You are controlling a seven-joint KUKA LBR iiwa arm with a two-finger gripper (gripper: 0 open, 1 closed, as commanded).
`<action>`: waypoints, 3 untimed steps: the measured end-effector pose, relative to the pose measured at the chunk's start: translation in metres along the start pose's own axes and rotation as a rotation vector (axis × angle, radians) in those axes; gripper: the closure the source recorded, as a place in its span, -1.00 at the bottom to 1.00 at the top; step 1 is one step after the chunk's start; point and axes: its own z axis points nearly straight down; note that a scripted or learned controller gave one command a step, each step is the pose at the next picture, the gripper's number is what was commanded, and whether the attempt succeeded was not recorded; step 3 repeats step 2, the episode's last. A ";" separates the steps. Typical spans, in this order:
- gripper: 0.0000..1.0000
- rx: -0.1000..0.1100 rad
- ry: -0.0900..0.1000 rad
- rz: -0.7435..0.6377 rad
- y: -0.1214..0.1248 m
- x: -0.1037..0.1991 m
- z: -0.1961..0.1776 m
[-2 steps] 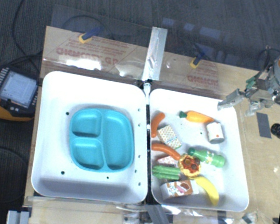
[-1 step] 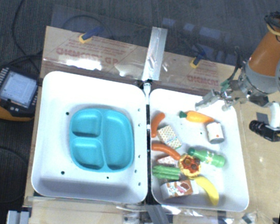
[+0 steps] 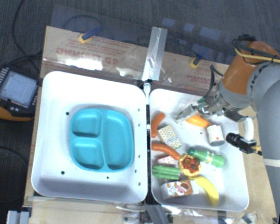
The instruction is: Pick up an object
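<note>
The gripper (image 3: 191, 112) hangs low in the back part of the right bin (image 3: 242, 196), its two thin fingers (image 3: 183, 113) splayed apart with nothing between them. Just beside it, toward the arm, lies an orange carrot-like piece (image 3: 200, 121), almost touching the metal of the wrist but not held. The arm (image 3: 268, 103) itself comes in from the right, grey with its orange band (image 3: 238, 74) above the wrist.

Taking that orange piece as the mark: a small white cylinder (image 3: 214, 134) lies just to its right and a little nearer the front. To its left, close to the wall between the bins, a short red sausage (image 3: 157, 121) sits at a slant, with a patterned white cracker (image 3: 170, 136) just beside it. Further forward from the orange piece lies a green bottle (image 3: 206, 157) on its side, and left of that a long orange-red hot dog (image 3: 165, 150). In front of the bottle is a red and yellow toy (image 3: 190, 165), touching a green cucumber-like piece (image 3: 165, 172). Nearest the front edge are a yellow banana (image 3: 207, 189) and a small carton (image 3: 177, 188).

Well to the left of the orange piece, the left bin (image 3: 46, 173) holds a blue divided tray (image 3: 100, 138), lying flat in its middle.
</note>
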 end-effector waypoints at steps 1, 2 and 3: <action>1.00 -0.004 -0.003 -0.001 0.002 0.000 -0.012; 1.00 0.002 0.007 0.023 0.003 0.012 -0.129; 1.00 0.002 0.007 0.023 0.003 0.012 -0.129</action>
